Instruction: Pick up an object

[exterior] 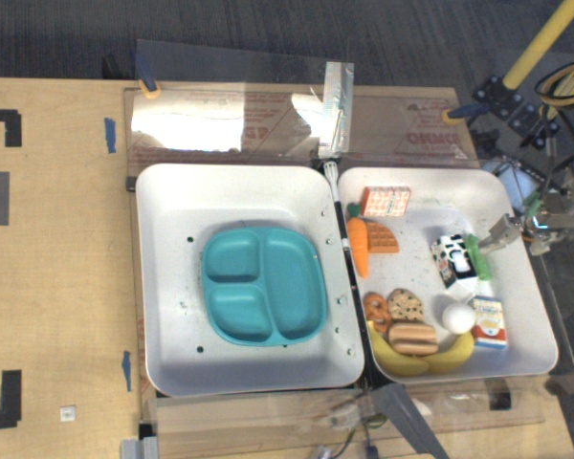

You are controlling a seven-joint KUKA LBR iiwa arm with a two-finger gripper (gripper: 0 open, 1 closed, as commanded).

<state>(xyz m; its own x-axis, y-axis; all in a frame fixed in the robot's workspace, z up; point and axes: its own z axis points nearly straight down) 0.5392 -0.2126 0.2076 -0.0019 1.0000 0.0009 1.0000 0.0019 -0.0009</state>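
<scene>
Two white bins sit side by side on the bench. The left bin [163,256] has just a teal divided plate [264,285] lying flat in its middle, three compartments facing up. The right bin [531,342] is where all the clutter is — a bunch of toy food packed mostly into the left and lower parts.

Up top there's a small pink-and-white box [386,201], long side running left-right. Just below it a waffle [382,239] sits right beside a carrot [358,246], and the carrot's long axis runs up-down along the bin's left wall, green end up, tip pointing toward the bottom. Lower down, a pretzel [375,306] and a cookie [405,304] are touching or nearly so, and a hot dog [413,338] lies across a banana [423,357] that curves along the bottom wall, ends turned up.

Middle-right: a black-and-white cow-print carton [451,259] lies tilted, with a green stick-like thing [478,256] just beside it on the right, running roughly up-down. Below those, a white egg [456,317] touches a small juice box [488,318], which lies with its long side up-down.

The gripper [517,226] reaches in over the bin's right edge, near the green piece and the carton but apart from them. It's too dim and cluttered there — can't tell how its tip is set, and nothing is visibly held. Everything is crowded enough that most pieces have a neighbour right against them.
</scene>
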